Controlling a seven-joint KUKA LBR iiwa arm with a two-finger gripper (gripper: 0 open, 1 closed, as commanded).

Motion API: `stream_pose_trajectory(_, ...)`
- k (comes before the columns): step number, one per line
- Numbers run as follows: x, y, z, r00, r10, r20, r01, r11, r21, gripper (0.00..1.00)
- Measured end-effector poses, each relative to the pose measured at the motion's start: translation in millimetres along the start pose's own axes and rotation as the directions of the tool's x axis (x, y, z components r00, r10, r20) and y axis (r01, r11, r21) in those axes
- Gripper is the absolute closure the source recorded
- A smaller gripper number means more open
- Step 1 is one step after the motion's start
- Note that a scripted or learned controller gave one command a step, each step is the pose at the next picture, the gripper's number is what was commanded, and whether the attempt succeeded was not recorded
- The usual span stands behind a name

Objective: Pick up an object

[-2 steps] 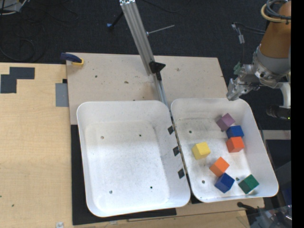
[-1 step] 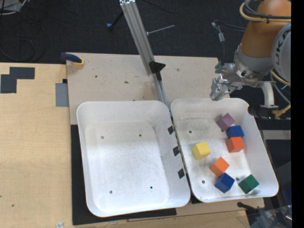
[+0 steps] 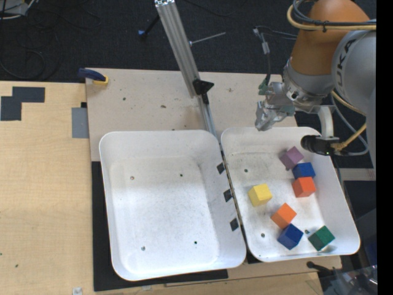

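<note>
Several small cubes lie in the right bin [image 3: 245, 141]: a purple one [image 3: 291, 157], a blue one [image 3: 303, 169], a red-orange one [image 3: 303, 186], a yellow one [image 3: 260, 194], an orange one [image 3: 284, 215], a dark blue one [image 3: 290, 236] and a green one [image 3: 321, 237]. My gripper [image 3: 265, 120] hangs above the far rim of the right bin, left of and beyond the purple cube. Nothing shows between its fingers.
The left bin [image 3: 116, 165] lies beside the right one, with black clips along the shared edge. A slanted aluminium bar [image 3: 182, 48] rises behind the bins. A blue and yellow clamp [image 3: 93, 75] sits at the bench's far left corner.
</note>
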State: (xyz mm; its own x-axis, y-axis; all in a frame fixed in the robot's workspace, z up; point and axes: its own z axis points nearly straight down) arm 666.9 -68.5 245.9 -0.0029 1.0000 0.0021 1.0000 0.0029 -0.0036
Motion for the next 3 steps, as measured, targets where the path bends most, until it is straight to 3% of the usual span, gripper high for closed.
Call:
stream_pose_trajectory(2,104.3,-6.0,24.5,1.000,-0.001,0.000,0.001,1.000,0.001,1.00)
stream_pose_trajectory(3,154.4,1.5,12.3,1.000,-0.002,0.000,0.002,1.000,-0.003,1.00)
